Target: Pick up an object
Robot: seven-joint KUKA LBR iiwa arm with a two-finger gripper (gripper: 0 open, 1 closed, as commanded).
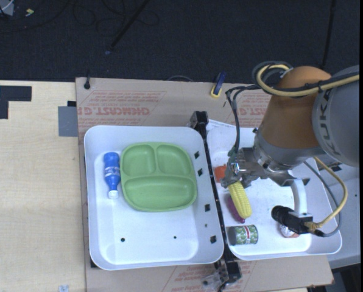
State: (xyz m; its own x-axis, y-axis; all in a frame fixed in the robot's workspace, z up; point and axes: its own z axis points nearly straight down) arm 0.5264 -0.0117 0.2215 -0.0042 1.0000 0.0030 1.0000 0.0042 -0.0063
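Camera view is showing the arm (303,117) leaning over the right bin (327,245), its claw (235,174) hanging just above the top end of a corn cob (240,200); whether the claw is apart or together, cannot tell. A purple item (232,208) is lying against the cob's left side, a green-labelled can (242,234) sitting just below it, an orange piece (218,172) peeking out left of the claw. In the left bin (102,248), a green divided plate (158,176) is lying beside a blue bottle (111,173). Cables are crowding the right bin's right part.
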